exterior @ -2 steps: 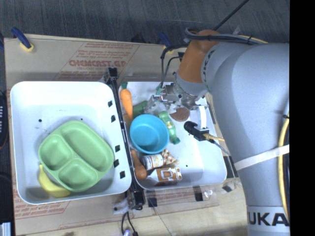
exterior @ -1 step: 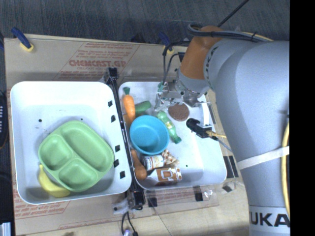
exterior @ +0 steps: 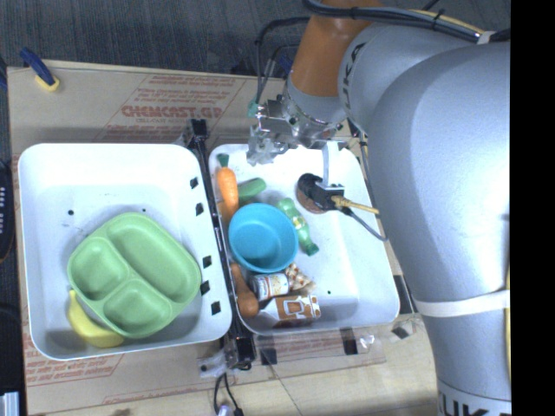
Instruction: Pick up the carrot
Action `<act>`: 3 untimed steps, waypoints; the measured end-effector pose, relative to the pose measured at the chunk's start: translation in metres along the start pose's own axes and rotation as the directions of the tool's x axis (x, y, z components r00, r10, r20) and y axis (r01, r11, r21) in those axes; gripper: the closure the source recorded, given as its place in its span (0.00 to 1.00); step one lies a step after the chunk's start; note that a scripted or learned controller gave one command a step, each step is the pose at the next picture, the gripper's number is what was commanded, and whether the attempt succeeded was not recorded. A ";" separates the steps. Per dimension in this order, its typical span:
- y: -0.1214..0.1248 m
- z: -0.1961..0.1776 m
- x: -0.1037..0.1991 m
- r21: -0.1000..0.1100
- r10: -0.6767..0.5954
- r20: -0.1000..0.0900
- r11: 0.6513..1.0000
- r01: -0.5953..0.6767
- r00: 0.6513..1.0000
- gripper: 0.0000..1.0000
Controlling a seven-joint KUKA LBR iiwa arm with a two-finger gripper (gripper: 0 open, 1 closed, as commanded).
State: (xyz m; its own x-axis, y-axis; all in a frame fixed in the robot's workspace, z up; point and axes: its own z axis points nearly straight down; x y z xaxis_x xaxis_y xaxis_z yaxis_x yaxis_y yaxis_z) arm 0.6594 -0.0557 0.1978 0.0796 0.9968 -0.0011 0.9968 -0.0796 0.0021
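Reaching in from the right, the arm hangs its pincer (exterior: 263,148), grip state unclear, above the carrot (exterior: 227,191).

Two white bins (exterior: 52,232) of smooth, slightly glossy plastic; a matt green plastic divided plate (exterior: 134,271); a shiny blue plastic bowl (exterior: 262,237); a smooth orange carrot (exterior: 227,191); the arm (exterior: 434,146) in satin grey metal over brown printed cardboard (exterior: 156,102)
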 end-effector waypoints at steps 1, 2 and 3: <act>-0.040 0.007 0.077 0.017 0.503 0.007 0.864 -0.503 0.864 1.00; -0.053 -0.078 0.010 0.005 0.716 0.006 0.698 -0.716 0.698 1.00; -0.092 -0.058 0.122 0.012 0.810 0.013 0.587 -0.810 0.587 1.00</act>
State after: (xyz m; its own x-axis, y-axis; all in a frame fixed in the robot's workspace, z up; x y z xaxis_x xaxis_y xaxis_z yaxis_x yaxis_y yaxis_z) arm 0.5771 0.0737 0.2556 0.8537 0.5206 -0.0119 0.5205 -0.8538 -0.0102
